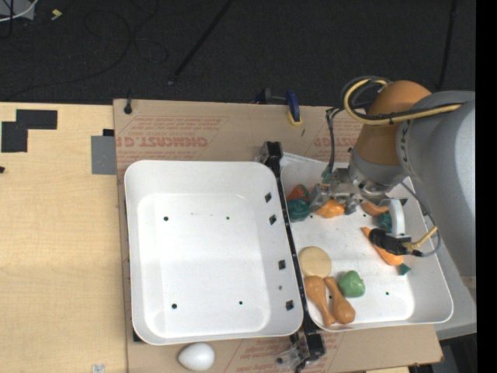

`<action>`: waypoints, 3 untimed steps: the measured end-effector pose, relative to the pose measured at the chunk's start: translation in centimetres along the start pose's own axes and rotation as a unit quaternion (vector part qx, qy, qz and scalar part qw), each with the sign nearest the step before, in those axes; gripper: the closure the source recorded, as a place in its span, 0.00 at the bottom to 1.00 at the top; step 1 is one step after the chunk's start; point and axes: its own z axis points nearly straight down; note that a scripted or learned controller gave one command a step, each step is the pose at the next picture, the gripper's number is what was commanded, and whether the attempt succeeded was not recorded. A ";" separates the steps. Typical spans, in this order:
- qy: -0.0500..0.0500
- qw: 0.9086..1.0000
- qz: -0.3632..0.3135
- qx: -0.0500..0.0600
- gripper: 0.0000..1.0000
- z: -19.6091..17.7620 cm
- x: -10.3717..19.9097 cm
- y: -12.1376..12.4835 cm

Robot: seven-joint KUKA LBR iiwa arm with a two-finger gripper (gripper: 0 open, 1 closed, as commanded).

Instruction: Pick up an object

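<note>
Tool [339, 196] low in right bin [435, 305], over orange piece [331, 207] near far wall (finger state impossible to tell); nothing visibly lifted, grasp and raise left to do

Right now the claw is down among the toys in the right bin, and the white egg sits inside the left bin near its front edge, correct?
One thing is wrong. The white egg lies outside the left bin, on the cardboard in front of it, as the camera view shows. The rest holds: the claw is down among the toys in the right bin.
</note>
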 end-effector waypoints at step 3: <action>0.002 1.000 0.003 -0.002 0.00 0.0 -3.2 -2.7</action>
